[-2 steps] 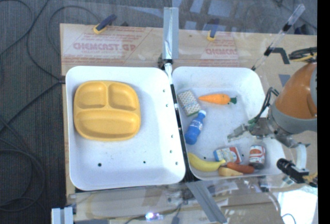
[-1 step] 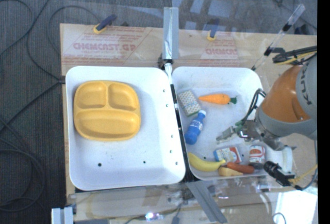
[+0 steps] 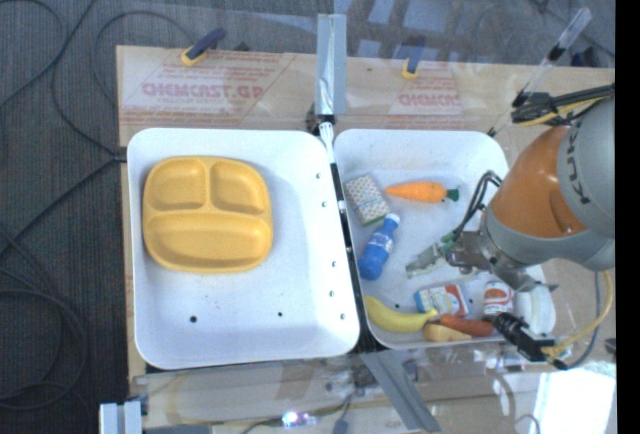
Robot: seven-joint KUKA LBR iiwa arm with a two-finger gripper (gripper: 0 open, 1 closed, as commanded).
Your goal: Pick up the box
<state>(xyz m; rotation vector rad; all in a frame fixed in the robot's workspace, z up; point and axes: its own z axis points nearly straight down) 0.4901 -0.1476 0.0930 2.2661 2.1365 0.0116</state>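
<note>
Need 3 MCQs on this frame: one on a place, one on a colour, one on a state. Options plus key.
1. Where does the yellow tray lie?
A. left bin
B. right bin
C. on the floor

2. What colour is the bottle beside the patterned box?
A. red
B. blue
C. green

3. How does the carrot stand relative to the hand?
A. clamped in it
B. lying apart from it, on the bin floor
C. balanced on top of it

Key: 1 A, the tray rests in the left bin. 2 B, the bottle's body is blue with a white cap. 3 B, the carrot lies on the right bin floor, above the hand in the view, with white floor between.
</note>
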